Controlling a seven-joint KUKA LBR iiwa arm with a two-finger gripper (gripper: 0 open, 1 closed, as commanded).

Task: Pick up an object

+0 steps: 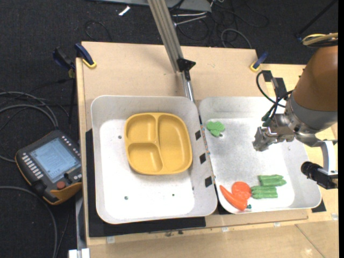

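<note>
The right bin [236,109] holds a small green toy [215,128] near its left wall, a red and orange toy vegetable [237,194] at its front edge, and green bean-like pieces [269,186] just right of that. My gripper [262,142] hangs over the right half of this bin, above bare floor, apart from all three items. The green pieces lie below it toward the front. A yellow divided plate [159,143] rests in the left bin [107,160].
A slanted metal pole [167,28] rises from the bench's back edge between the bins. Black clips [202,144] line the seam where the bins meet. A teach pendant [49,165] lies on the floor to the left.
</note>
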